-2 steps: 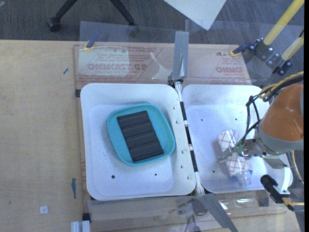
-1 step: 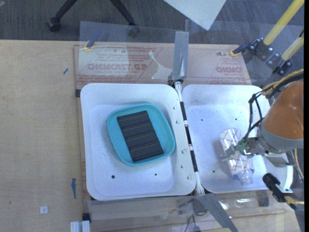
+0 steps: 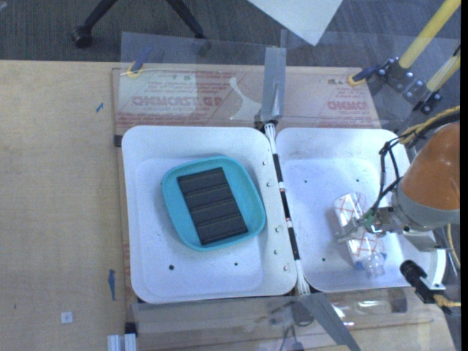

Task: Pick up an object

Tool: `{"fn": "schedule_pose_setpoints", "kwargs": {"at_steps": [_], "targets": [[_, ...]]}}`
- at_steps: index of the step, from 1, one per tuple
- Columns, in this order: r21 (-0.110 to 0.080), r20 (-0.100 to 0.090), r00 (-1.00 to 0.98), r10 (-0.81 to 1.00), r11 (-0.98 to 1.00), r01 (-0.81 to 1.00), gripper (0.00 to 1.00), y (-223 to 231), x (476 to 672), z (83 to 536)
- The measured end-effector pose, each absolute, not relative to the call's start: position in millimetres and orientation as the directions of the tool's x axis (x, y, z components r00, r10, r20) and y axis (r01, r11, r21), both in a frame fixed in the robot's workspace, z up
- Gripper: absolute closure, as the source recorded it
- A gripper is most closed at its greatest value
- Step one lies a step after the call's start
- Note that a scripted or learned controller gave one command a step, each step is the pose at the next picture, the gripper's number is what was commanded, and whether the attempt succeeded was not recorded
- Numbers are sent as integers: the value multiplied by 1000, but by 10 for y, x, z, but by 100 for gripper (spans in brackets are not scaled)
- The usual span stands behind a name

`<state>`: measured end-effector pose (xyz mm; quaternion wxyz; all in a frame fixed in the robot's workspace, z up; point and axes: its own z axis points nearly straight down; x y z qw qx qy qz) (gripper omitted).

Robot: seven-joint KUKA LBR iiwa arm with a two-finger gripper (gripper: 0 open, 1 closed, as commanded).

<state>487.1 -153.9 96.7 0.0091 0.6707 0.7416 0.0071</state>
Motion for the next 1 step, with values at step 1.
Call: {"fn": "schedule_pose_setpoints", "kwargs": {"at_steps": [1], "targets": [[0,-1,-128,992,128,992,100,-683,5854,1842]]}}
